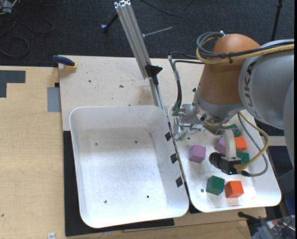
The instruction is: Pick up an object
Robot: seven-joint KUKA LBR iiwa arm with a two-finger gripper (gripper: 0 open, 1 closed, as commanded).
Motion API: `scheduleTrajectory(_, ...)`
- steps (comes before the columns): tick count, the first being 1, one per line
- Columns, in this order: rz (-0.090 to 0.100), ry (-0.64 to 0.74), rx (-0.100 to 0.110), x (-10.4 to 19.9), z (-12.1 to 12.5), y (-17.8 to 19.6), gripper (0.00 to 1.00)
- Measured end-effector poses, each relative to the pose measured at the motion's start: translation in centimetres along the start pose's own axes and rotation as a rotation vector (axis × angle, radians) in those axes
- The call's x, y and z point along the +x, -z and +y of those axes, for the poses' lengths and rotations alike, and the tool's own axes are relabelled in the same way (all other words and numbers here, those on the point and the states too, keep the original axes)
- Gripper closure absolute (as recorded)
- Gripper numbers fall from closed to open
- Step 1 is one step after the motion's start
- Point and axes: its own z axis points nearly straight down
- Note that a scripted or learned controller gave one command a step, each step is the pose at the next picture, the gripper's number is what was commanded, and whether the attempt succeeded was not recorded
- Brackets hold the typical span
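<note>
My jaws (184, 128) hang over the upper left corner of the right bin (268, 195); I cannot tell their state. A purple block (197, 153) lies just below them, and green (215, 185) and orange (233, 188) blocks sit lower right.

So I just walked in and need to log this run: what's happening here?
The grey KUKA arm reaches over the right white bin, its tool low near the bin's left edge. Small cubes lie there loose: a purple cube, a green cube and an orange cube. Nothing looks picked up.
</note>
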Motion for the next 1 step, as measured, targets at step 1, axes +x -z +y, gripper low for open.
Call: scheduleTrajectory(1, -0.001, -0.001, 0.001, 4.83, 1.58, -1.62, 1.0)
